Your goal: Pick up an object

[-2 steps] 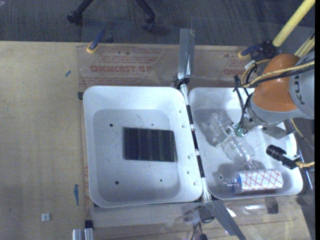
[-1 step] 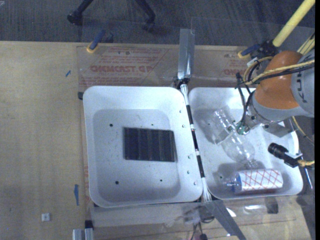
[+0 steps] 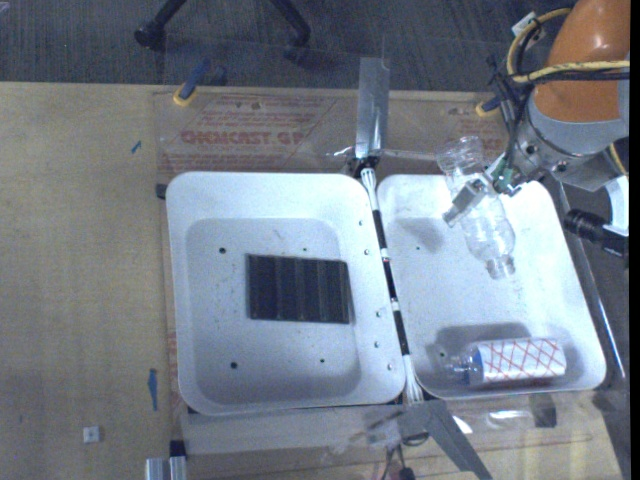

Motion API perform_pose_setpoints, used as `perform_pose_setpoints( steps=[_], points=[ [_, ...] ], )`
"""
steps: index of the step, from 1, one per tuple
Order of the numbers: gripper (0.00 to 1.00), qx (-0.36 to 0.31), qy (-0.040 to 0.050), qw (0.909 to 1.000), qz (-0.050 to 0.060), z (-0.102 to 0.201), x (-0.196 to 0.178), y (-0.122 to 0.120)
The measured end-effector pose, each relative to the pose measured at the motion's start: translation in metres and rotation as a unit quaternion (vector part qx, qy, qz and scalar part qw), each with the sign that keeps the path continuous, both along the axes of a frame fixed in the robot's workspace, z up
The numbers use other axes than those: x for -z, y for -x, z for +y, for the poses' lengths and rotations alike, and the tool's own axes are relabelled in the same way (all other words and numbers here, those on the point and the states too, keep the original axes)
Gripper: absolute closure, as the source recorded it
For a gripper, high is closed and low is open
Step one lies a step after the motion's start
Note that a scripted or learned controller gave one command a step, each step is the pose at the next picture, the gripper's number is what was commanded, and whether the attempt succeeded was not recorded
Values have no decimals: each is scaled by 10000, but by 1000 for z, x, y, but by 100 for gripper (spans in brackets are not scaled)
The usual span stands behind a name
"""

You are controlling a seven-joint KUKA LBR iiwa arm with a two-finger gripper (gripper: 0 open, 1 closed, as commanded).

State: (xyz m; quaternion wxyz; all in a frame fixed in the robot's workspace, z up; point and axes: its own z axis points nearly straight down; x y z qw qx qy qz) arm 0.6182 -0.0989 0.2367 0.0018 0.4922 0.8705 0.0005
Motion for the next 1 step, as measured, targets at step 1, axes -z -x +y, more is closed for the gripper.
perform_pose_setpoints(
  steps=[1],
  points=[
    [100,316,-6,9995,23,65,44,-21]
  ],
)
